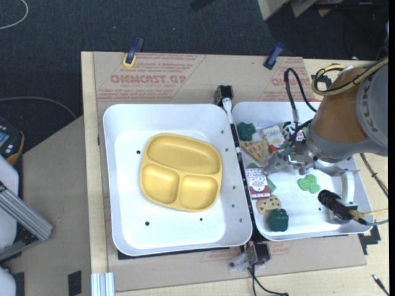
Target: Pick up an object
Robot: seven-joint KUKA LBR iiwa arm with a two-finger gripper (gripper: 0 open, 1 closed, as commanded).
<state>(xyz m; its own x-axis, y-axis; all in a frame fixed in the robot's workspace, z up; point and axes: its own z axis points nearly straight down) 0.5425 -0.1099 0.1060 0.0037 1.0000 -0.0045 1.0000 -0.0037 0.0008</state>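
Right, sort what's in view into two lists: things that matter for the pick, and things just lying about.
For the pick:
- gripper, down in the right bin
- dark green toy pepper
- light green toy
- red and white packet
- small dark green toy

Just lying about:
- yellow divided plate in the left bin
- two blue clamps on the cardboard

A robotics lab: a clamped board desk (185, 73), loose cables (37, 103) on dark carpet (74, 17), aluminium framing (24, 214).
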